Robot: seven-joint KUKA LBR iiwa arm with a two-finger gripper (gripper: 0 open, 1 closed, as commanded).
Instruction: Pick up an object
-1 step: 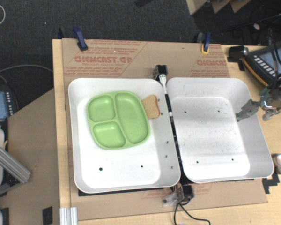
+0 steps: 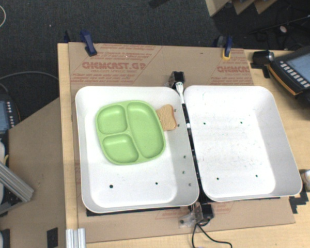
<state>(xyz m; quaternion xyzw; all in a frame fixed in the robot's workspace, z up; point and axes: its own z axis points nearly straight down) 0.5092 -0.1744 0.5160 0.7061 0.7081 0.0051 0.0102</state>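
End effector width, wide or narrow, cannot be told from this moment, and nothing suggests it holds anything.

Camera view, looking down at a slant: two shallow white bins sit side by side on a cardboard-covered surface (image 2: 119,63). The left bin (image 2: 93,190) holds a green divided plate (image 2: 130,133) with three compartments, lying flat in the bin's upper half. A small tan piece (image 2: 167,117) (perhaps a cracker or a slice of toy bread) lies flat against the plate's right rim, close to the wall shared with the right bin (image 2: 237,138).

Since the arm reaches in from the right, both candidates lie on the far side of the right bin. The tan piece is the nearer, its long axis running roughly top to bottom of the view.
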